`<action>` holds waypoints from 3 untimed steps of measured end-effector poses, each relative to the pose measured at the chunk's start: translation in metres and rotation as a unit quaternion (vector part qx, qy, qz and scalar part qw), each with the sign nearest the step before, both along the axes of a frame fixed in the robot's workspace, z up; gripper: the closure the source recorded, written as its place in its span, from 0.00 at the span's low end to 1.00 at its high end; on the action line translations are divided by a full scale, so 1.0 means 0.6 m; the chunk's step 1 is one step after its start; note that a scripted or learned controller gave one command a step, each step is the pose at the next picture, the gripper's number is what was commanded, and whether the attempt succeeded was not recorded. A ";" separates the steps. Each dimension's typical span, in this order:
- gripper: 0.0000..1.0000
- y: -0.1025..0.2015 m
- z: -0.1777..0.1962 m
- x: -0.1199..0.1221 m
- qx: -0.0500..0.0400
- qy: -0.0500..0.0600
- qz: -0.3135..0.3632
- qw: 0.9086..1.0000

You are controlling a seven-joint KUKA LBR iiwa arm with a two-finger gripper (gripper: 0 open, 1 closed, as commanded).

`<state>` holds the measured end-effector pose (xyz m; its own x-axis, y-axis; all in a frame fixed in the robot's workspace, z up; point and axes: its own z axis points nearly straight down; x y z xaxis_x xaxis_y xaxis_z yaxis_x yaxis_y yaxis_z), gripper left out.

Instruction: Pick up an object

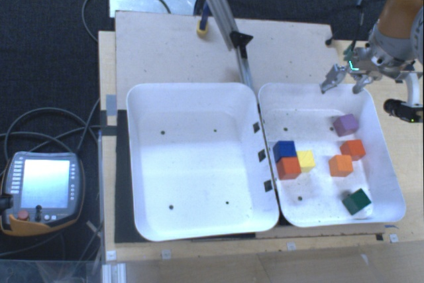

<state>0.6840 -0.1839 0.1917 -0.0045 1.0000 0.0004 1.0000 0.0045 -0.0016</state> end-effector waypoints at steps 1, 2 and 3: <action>0.00 0.000 0.005 0.002 -0.001 -0.002 0.001 1.000; 0.00 0.003 -0.066 -0.007 0.000 0.000 0.000 1.000; 0.00 0.005 -0.169 -0.009 0.000 0.000 0.001 1.000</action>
<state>0.6788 -0.1811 0.0904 -0.0057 1.0000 -0.0001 1.0000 0.0057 -0.0015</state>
